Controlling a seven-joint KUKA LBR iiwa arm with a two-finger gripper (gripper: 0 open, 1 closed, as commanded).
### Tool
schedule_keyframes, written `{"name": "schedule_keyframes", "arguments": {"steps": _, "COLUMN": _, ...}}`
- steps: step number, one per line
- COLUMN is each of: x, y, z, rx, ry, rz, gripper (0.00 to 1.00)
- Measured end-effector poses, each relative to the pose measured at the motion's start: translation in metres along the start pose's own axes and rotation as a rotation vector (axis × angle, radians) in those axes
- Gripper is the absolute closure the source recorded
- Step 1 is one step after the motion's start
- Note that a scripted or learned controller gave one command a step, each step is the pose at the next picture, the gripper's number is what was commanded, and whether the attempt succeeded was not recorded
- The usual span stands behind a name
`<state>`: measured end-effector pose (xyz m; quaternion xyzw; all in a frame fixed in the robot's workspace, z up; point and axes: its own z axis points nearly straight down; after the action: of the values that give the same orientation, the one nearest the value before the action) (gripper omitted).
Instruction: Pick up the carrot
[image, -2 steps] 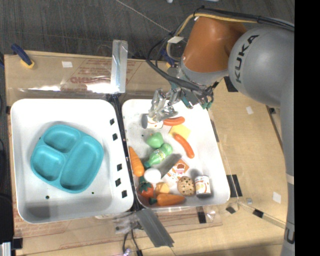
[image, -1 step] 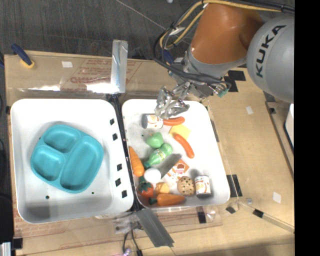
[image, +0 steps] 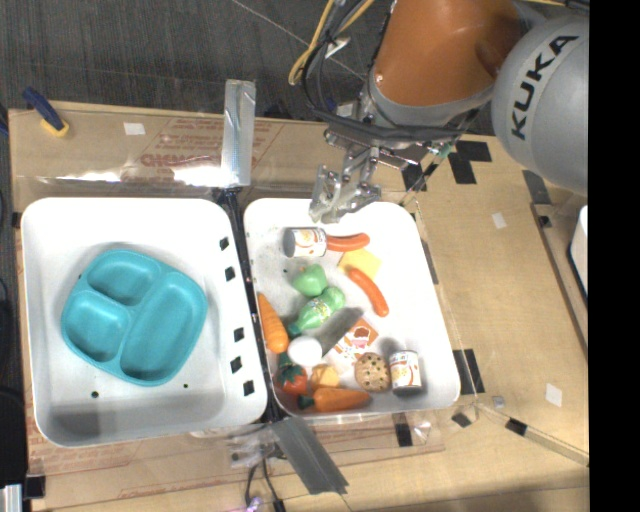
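An orange carrot (image: 272, 322) lies lengthwise along the left wall of the right bin (image: 432, 300). A second orange carrot-like piece (image: 338, 400) lies against that bin's near wall. My gripper (image: 337, 197) hangs over the far rim of the right bin, just above a small can (image: 303, 241) and well away from both carrots. Its fingers point down, stand a little apart and hold nothing.
The right bin also holds two red sausages (image: 347, 241) (image: 368, 288), a yellow piece (image: 362, 264), green vegetables (image: 318, 310), a white egg (image: 305, 351), a cookie (image: 372, 372) and another can (image: 404, 371). A teal divided plate (image: 135, 315) lies in the left bin (image: 40, 230).
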<state>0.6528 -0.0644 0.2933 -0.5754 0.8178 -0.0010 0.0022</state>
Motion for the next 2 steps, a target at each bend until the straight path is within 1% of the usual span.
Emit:
{"name": "schedule_keyframes", "arguments": {"steps": 1, "x": 0.008, "y": -0.008, "z": 0.008, "rx": 0.002, "ry": -0.001, "rz": -0.266, "gripper": 1.0}}
{"name": "schedule_keyframes", "arguments": {"steps": 2, "x": 0.003, "y": -0.006, "z": -0.042, "rx": -0.001, "ry": -0.001, "rz": -0.693, "gripper": 1.0}}
